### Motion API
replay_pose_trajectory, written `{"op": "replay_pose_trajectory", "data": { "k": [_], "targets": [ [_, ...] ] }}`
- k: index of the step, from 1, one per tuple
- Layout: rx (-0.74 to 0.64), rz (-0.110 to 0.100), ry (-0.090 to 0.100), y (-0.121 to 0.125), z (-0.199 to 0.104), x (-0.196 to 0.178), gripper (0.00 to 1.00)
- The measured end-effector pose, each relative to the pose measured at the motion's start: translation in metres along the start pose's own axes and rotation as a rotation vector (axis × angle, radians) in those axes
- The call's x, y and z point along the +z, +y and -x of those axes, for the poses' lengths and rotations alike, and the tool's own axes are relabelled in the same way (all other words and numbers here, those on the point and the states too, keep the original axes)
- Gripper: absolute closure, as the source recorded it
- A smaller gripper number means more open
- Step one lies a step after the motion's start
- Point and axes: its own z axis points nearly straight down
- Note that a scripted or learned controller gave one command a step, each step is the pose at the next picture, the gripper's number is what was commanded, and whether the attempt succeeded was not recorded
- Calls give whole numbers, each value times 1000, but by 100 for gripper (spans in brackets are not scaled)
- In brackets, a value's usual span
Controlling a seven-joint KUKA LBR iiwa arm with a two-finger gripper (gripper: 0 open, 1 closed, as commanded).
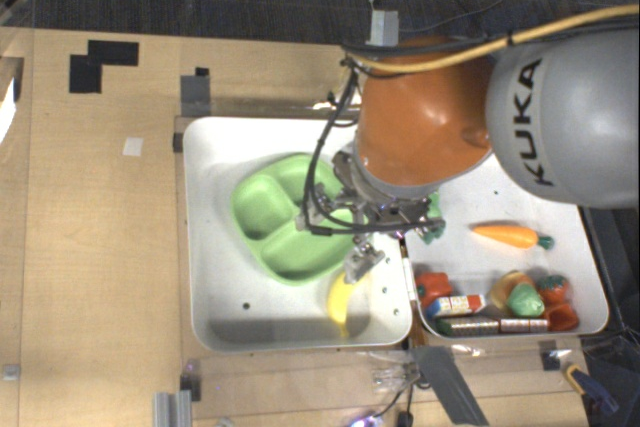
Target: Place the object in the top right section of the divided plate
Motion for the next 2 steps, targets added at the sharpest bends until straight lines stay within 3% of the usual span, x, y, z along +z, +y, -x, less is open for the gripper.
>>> {"op": "replay_pose_trajectory", "data": {
  "k": [1, 2],
  "targets": [
    [-154, -1, 1, -32, -37, 41, 0],
    [-346, -16, -29, -7, 62, 115, 0]
  ]
}}
